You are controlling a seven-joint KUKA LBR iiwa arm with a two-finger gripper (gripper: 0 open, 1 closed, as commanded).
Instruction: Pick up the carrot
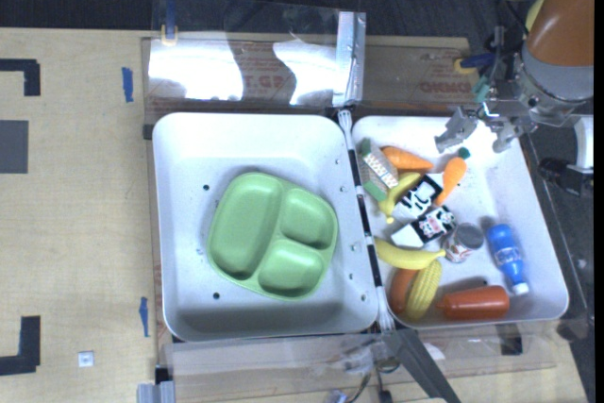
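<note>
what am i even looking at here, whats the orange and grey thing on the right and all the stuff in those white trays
It is one picture, taken by a fixed camera above a bench, looking down at a slant. The grey and orange thing is a robot arm reaching in from the right. At its end is a two-finger gripper, hovering over the top of the right bin. Whether the fingers are open is hard to tell, and nothing shows between them.

The left bin holds a green divided plate. The right bin is full of toy food and oddments: a carrot just below the gripper, a second orange piece beside it, a banana, a corn cob, a red sausage and a blue bottle. The arm is meant to pick up the carrot.
</note>
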